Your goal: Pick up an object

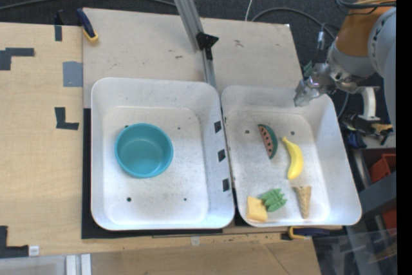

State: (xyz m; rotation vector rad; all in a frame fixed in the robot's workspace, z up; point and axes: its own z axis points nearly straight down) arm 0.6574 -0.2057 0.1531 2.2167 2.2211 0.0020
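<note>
Two white bins sit side by side on a tabletop. The right bin holds small toy foods: a watermelon slice at centre, a banana at its 4 o'clock, and an ice-cream cone, green leafy piece and yellow wedge near 6 o'clock. The gripper hovers over the bin's 1 o'clock corner, holding nothing; how wide it is cannot be told. The banana looks light, rigid and smooth; grasping across its middle seems safest. The left bin holds a teal bowl.

The arm runs off the right edge. The gripper is small and blurred at the right bin's far corner.
</note>
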